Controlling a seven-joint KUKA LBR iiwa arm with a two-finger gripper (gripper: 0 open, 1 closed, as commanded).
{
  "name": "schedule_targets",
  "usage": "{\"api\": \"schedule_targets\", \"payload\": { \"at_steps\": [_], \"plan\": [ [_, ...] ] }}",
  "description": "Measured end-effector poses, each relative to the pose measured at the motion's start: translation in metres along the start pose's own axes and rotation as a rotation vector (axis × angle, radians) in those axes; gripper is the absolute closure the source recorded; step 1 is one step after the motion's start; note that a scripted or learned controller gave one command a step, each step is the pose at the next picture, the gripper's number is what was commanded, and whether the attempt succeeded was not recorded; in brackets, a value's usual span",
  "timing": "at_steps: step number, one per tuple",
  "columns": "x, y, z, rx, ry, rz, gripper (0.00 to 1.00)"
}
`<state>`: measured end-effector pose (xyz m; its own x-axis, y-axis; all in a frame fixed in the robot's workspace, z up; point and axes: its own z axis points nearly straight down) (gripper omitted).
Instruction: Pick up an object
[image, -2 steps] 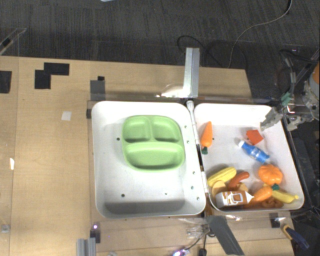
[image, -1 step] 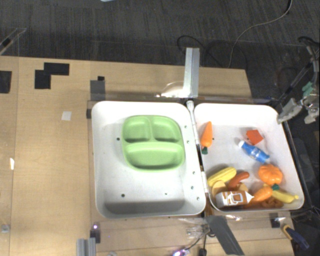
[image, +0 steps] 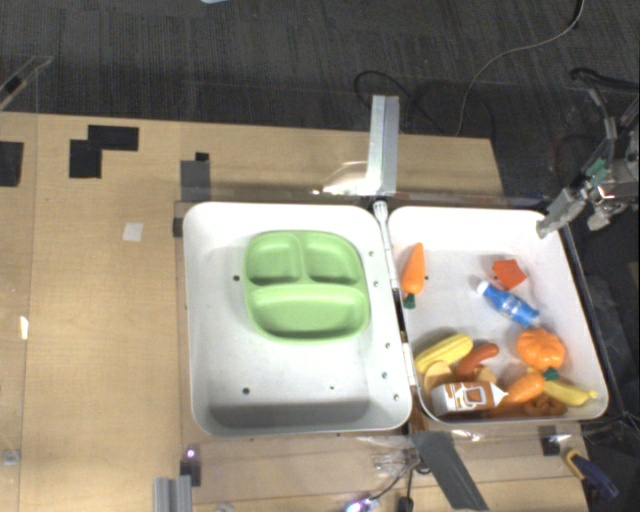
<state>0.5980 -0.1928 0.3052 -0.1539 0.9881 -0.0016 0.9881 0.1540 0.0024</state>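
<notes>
Objects for picking are lying in the right bin (image: 560, 255), none yet chosen or lifted. End effector (image: 556, 212) is hanging at that bin's far right corner, above the rim; whether it is parted or closed I cannot tell, and nothing is showing in its grip. Nearest are the red block (image: 509, 272) and blue bottle (image: 507, 302). The near corner is crowding a banana (image: 443, 351), orange fruit (image: 540, 348) and carton (image: 464, 397) together; descending there is risking a glancing, failed grasp. The carrot (image: 413, 268) is lying against the wall, risking collision.
</notes>
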Motion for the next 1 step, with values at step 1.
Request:
{"api": "schedule_targets", "payload": {
  "at_steps": [1],
  "plan": [
    [-0.0067, -0.0036, 0.1370, 0.004, 0.002, -0.004, 0.00]
  ]
}}
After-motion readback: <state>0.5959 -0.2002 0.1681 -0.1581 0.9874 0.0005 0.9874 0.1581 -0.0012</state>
